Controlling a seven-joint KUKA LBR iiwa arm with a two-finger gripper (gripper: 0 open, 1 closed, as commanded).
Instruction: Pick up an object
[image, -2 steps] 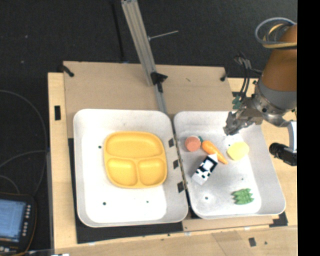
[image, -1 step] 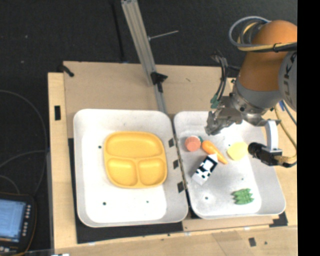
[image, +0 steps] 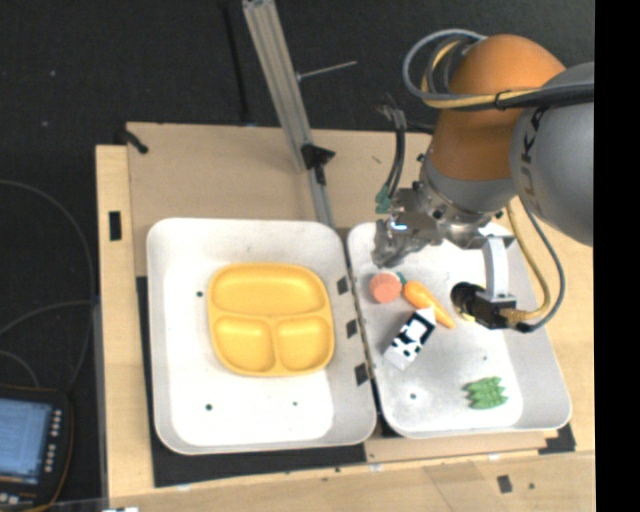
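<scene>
White plastic forms the two shallow bins that sit side by side on the tabletop (image: 240, 470). The left bin (image: 180, 400) contains one thing: a yellow tray (image: 270, 317) with three compartments, one long at the top and two smaller ones below it. The right bin (image: 530, 400) contains four small things. One round pink-orange piece (image: 385, 288) lies close to the bin's left wall. One toy carrot (image: 428, 304) lies just beside it, on its right, at a slant. One small white carton with black patches (image: 409, 341) lies below the carrot, and its upper end is touching or nearly touching the carrot. One green toy vegetable (image: 485, 393) lies well apart from these three, near the lower right corner of the bin.

One grey arm with an orange band (image: 490, 95) reaches in from the right. Its gripper (image: 392, 245) hovers over the upper left part of the right bin, just above the pink-orange piece. Nothing is visible between its fingers, and I cannot tell if they are spread or closed.
</scene>
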